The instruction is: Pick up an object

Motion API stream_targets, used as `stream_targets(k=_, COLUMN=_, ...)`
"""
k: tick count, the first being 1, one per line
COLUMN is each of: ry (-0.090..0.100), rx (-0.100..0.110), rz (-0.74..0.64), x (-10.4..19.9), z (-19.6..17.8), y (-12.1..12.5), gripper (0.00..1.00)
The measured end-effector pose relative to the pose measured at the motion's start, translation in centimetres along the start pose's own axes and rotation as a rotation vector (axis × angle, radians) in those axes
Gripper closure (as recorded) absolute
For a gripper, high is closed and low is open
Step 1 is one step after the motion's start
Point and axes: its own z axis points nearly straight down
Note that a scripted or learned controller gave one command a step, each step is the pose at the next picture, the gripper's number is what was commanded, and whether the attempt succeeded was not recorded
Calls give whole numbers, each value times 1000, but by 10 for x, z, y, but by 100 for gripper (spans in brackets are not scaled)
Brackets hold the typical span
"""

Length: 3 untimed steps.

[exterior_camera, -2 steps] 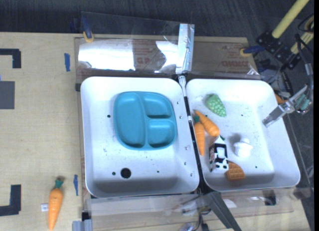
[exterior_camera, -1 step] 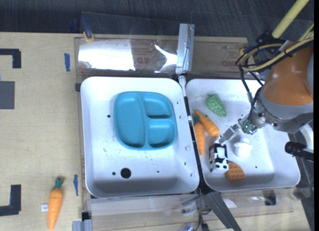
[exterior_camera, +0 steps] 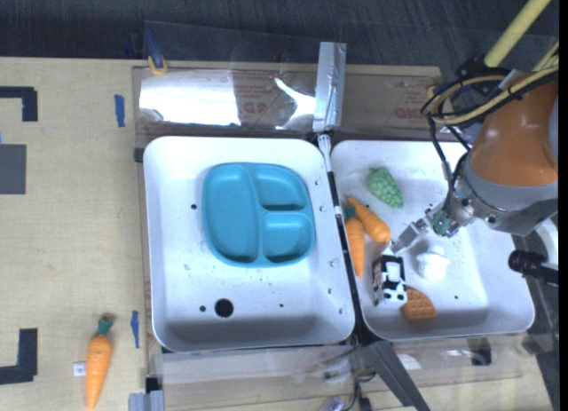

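My gripper hangs low over the middle of the right bin, below the arm's orange band. A small white object lies just below and right of its tip. A black-and-white cow toy stands to its lower left, with a brown bread-like piece beside it. Two orange carrots lie by the bin's left wall, left of the gripper. A green knobbly object sits toward the back. I see nothing held in the gripper.
The left bin holds a blue divided plate and a small black disc. A toy carrot lies on the bench outside the bins at lower left. Yellow and black cables loop above the right bin's back edge.
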Motion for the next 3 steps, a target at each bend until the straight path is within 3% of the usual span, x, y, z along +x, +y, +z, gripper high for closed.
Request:
stream_targets(k=1, ry=-2, rx=1, rz=709, x=36, z=-15, y=36, gripper=0)
stream_targets(k=2, ry=-1, rx=-3, rz=521, x=17, z=71, y=-7, gripper=0)
stream_targets(k=3, ry=1, rx=5, rz=524, x=17, z=66, y=-9, gripper=100)
